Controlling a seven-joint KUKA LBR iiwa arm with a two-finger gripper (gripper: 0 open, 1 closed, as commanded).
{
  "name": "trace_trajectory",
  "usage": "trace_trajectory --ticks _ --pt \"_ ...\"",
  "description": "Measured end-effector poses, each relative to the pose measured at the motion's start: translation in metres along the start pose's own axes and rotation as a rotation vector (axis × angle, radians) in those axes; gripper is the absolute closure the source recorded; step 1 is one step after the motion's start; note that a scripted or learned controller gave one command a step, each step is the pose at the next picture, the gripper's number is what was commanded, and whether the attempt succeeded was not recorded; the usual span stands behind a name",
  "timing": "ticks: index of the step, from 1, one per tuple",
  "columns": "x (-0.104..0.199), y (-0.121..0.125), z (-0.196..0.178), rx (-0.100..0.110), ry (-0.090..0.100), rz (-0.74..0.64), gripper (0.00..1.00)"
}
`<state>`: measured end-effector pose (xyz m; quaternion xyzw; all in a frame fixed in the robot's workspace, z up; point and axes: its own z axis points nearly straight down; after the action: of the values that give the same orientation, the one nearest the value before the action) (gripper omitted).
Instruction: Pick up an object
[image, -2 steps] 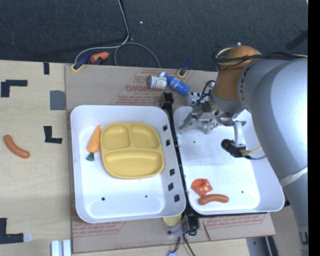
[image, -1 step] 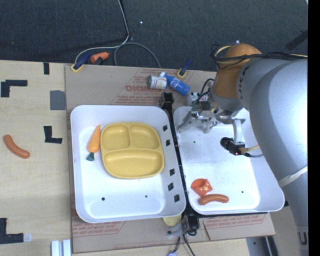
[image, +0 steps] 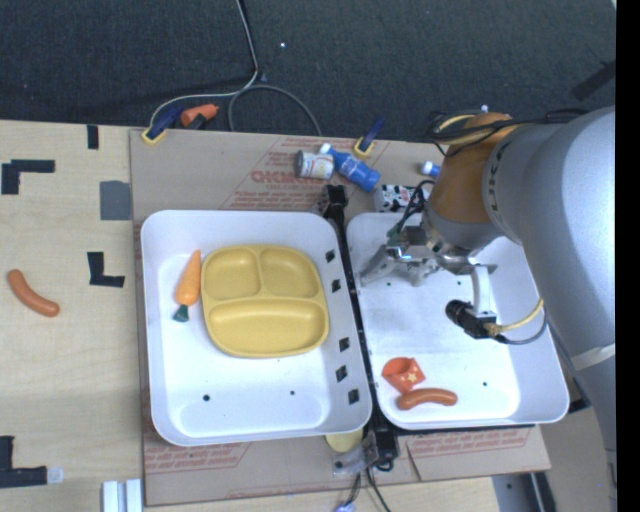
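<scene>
My arm (image: 560, 200) is the biggest thing here. It comes in from the right and covers the far right corner of the right bin (image: 420, 325). The left bin (image: 250, 395) lies just beside it, their long walls touching down the middle. Most of the left bin's floor is taken by a yellow divided tray (image: 265, 300)

My gripper (image: 398, 262) hangs over the upper left part of the right bin, close to the middle wall. As far as I can make out, my fingers (image: 375, 266) are spread apart, with bare white floor under them and nothing between them. So I judge the pick has not been made: I hold nothing, and nothing is lifted

What I could take lies well apart from me. In my own bin, near the front wall, a sausage (image: 427, 398) lies flat, and a red piece (image: 403, 373) sits just beside it, towards me. Those two are the nearest candidates. In the other bin a carrot (image: 188, 280) lies along the left edge of the tray, touching it or nearly so. Another sausage (image: 32, 293) lies out on the bench, far left of both bins

Everything is left to do, I think: choose one, travel to the front of the bin, come down over it, close, and lift. The sausage and the red piece lie so close that closing on one may nudge the other
</scene>
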<state>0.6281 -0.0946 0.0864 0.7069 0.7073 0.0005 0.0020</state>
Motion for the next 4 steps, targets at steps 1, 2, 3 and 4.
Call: trace_trajectory --ticks 1,2,3,4 --pt "-0.008 0.042 0.001 0.001 0.001 -0.003 0.0" --pt "-0.007 0.041 -0.009 0.001 0.0 -0.003 1.0" --pt "-0.008 0.041 -0.009 0.001 0.0 -0.003 0.0" --pt "-0.006 0.014 0.0 -0.001 0.0 0.0 0.0"
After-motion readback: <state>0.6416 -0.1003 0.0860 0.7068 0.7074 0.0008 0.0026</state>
